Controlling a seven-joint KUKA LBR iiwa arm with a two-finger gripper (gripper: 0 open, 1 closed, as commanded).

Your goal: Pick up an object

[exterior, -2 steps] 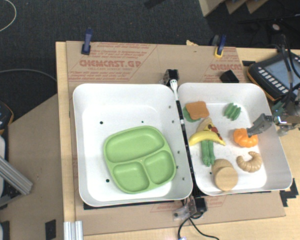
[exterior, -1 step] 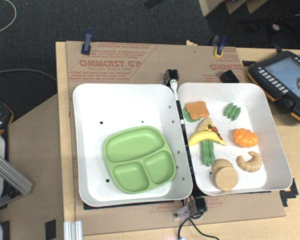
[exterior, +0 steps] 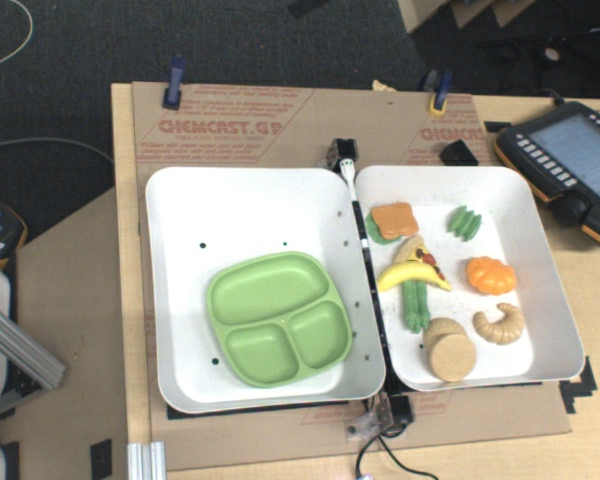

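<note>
Two shallow white bins sit side by side on a brown cardboard sheet [exterior: 280, 128] that covers the worktop, their inner rims touching along a dark seam. The left bin [exterior: 170, 258] holds one thing, a pale green divided plate [exterior: 277, 318] with one long compartment and two smaller ones; it lies flat towards the near side of that bin. The right bin [exterior: 525, 193] holds the toy food that the task could take. At its far side lie a tan sandwich with a green edge [exterior: 392, 221] and, apart from it, a small green pod [exterior: 465, 224]. In the middle a yellow banana [exterior: 412, 274] lies across the top of a long dark green vegetable [exterior: 415, 306], with a small pale piece with red spots [exterior: 423, 256] just behind the banana. An orange fruit [exterior: 491, 276] sits alone beside them, a beige croissant [exterior: 500, 323] lies nearer the front, and a round tan cylinder [exterior: 450, 351] stands at the near rim, just beside the croissant. A blue clamp [exterior: 173, 83] and a second clamp [exterior: 440, 90] grip the far edge of the sheet, and a black handheld controller [exterior: 570, 158] rests beyond the right bin's far corner. Whether the gripper is released or clenched cannot be told, and nothing in either bin is lifted off its floor.
</note>
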